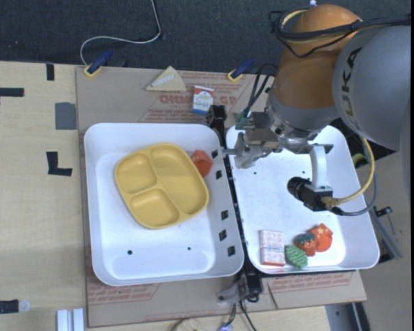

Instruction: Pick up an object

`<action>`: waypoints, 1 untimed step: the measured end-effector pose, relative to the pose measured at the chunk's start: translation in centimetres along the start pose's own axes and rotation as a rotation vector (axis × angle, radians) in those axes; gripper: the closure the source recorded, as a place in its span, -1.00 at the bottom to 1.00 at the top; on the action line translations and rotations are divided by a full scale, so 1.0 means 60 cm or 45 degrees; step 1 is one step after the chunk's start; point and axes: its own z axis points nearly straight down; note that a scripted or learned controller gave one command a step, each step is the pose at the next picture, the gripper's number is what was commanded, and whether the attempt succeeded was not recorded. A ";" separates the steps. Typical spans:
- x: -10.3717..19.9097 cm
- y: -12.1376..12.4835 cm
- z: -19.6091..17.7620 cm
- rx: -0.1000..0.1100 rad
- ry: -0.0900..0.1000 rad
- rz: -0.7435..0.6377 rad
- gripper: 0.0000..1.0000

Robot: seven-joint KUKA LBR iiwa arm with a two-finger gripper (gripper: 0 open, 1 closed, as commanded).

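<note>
The arm [331,67] reaches in from the right and hangs over the far part of the right bin [352,254], its grey and orange body covering much of that bin's far half. The pincer [252,150] sits at the right bin's far left corner, just beside the divider between the two bins; how it stands, wide or narrow, cannot be told from this angle, and nothing is seen held in it. In the left bin [103,254] a yellow tray [161,185] with three compartments lies flat at the middle. A small red object [202,162] rests just beside the tray's far right edge, near the divider and near the pincer. At the near edge of the right bin lie a small white-and-red packet [271,247], a green item [296,255] touching or just beside it, and a red toy [316,238] to the right. Beyond the bins, on the cardboard sheet [124,95] covering the table, stand a small carton [203,100] and a pale wedge [168,80].
</note>
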 end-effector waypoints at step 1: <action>0.040 -0.051 0.122 0.002 0.002 -0.003 1.00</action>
